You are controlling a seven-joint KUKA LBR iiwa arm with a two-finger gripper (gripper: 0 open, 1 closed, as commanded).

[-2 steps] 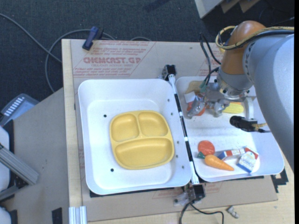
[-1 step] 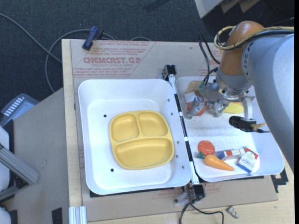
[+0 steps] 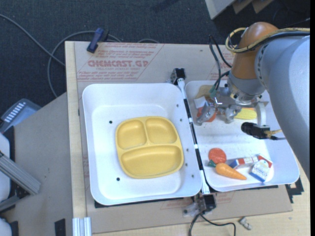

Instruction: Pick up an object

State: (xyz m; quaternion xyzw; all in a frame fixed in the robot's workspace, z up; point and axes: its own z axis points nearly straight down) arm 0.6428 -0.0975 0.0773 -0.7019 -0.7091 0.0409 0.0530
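My gripper [image 3: 217, 110] hangs low over the far left part of the right bin [image 3: 290, 173], below the orange-banded wrist [image 3: 252, 43]. A small reddish-orange object [image 3: 204, 114] lies right at its left side, and I cannot tell whether they touch. A yellow item [image 3: 246, 114] is partly hidden behind the gripper on the right. Near the front of this bin lie a red round fruit [image 3: 217, 155], an orange carrot [image 3: 231, 171], a striped tube [image 3: 244, 161] and a small white and blue packet [image 3: 261, 170].
The left bin [image 3: 93, 132] holds a yellow three-compartment plate [image 3: 149, 146]. A black part [image 3: 254, 129] juts out beside the gripper on the right. The grey arm covers the right bin's far right corner. A blue clamp [image 3: 96, 40] sits on the board behind the bins.
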